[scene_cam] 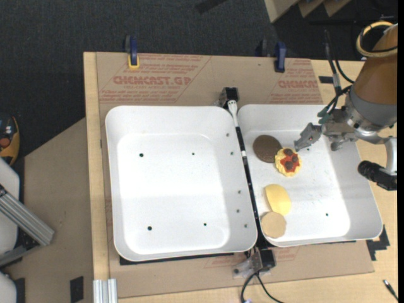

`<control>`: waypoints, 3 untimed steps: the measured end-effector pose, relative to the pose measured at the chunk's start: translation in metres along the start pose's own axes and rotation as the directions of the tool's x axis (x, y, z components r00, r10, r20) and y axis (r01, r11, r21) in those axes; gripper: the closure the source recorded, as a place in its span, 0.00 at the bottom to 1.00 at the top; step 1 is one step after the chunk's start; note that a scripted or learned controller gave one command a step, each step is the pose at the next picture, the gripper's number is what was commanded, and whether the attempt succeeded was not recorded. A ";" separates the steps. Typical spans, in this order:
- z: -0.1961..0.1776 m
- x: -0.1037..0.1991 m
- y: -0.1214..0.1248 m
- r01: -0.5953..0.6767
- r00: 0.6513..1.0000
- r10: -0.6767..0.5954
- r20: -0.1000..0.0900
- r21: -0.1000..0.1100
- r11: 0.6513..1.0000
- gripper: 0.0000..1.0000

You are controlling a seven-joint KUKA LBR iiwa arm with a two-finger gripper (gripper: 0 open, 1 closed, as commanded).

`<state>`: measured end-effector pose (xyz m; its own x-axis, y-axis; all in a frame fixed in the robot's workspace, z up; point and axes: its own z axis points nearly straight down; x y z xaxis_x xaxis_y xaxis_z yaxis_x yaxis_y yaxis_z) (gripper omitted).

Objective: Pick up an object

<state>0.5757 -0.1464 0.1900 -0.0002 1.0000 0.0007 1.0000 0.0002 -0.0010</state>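
Note:
The right bin holds several toy food pieces. A dark brown disc lies at its left side. Touching it is a small yellow round piece with red and dark toppings. Nearer the front lie a pale yellow piece and a tan disc by the bin's front left corner. My gripper hangs over the back half of the right bin, just right of the topped piece. Its fingers are spread open, with nothing between them.
The left bin sits beside the right one, and a black divider strip runs between them. Both rest on a brown board held by clamps at the back. A black fitting juts over the right bin's right edge.

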 end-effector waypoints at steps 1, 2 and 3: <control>0.111 0.043 -0.016 0.002 1.000 -0.002 -0.003 0.006 1.000 0.00; 0.105 0.052 0.040 0.003 1.000 -0.003 0.001 -0.006 1.000 0.00; 0.093 0.051 0.038 0.001 1.000 -0.001 0.000 0.000 1.000 1.00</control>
<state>0.6133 -0.0954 0.0969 -0.0010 1.0000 0.0003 1.0000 0.0010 -0.0007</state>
